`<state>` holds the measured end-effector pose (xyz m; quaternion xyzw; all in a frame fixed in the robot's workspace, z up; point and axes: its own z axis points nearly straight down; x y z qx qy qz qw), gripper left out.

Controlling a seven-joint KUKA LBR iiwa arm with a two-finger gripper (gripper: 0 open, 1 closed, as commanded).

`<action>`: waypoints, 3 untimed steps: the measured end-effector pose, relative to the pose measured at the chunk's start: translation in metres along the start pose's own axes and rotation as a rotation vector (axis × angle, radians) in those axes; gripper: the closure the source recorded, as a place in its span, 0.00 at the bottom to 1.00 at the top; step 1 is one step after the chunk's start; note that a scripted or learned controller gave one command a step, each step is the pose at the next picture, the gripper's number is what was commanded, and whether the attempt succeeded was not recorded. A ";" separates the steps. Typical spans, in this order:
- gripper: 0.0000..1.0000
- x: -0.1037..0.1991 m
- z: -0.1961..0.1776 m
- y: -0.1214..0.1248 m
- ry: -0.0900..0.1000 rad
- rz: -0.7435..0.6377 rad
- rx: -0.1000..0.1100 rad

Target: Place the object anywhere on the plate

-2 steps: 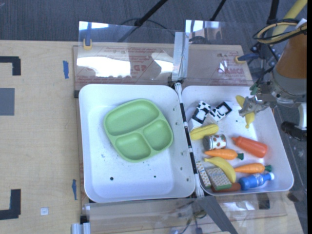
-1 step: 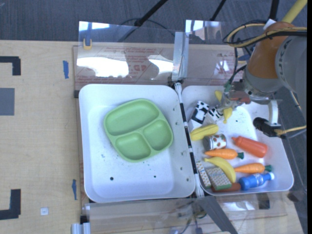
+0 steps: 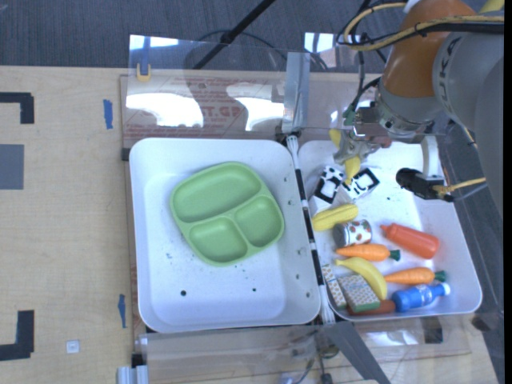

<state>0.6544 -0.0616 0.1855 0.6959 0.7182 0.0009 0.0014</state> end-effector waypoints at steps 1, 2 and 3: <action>1.00 0.102 0.001 -0.048 0.002 -0.362 0.006; 1.00 0.164 -0.003 -0.093 0.003 -0.591 0.006; 1.00 0.174 0.074 -0.068 0.001 -0.700 -0.005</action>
